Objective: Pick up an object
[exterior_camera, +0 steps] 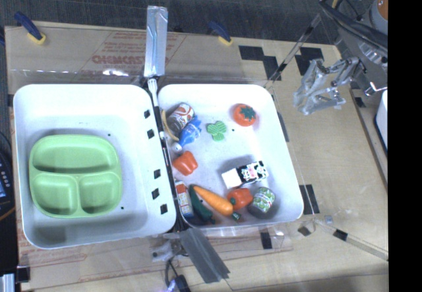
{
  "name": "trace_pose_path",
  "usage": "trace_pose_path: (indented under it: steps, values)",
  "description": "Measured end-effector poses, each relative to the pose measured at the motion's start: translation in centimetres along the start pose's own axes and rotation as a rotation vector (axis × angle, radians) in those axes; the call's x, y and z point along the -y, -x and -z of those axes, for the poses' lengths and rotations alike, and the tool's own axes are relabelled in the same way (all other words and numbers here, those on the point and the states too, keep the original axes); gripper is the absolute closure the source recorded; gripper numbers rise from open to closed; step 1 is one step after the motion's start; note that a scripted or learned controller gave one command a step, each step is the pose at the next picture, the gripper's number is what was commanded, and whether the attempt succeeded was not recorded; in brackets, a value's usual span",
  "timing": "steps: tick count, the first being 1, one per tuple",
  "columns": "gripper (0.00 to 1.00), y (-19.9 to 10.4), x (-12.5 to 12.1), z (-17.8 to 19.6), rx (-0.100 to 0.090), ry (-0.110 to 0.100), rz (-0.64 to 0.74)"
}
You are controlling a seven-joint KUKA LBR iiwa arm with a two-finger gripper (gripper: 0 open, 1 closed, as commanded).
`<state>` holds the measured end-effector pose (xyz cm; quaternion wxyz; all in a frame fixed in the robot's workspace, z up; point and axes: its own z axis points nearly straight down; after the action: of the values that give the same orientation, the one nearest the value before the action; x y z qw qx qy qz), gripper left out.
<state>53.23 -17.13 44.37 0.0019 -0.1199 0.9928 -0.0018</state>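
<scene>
In the left bin (39, 103), a green tray (76, 175)

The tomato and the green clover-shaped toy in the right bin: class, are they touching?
Apart. In the camera view, bare white bin floor shows plainly between the tomato and the green clover-shaped toy.

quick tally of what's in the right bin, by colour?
Orange/red: 4 – tomato, pepper, carrot, red piece
Green: 2 – leafy piece, speckled ball
Blue: 1 – bottle
White/black: 1 – box
Mixed print: 2 – can, packet
Total: 10
</scene>
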Motion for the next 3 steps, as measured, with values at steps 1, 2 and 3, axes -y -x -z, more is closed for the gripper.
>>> trace_pose_path:
  steps: [1,2,3]
  values:
    - [1.00,4.7,5.1,-0.1,0.000,0.002,0.299]
    - [1.00,10.7,4.4,-0.1,0.002,0.002,0.502]
    - [1.00,12.7,0.4,-1.2,-0.001,0.005,0.760]
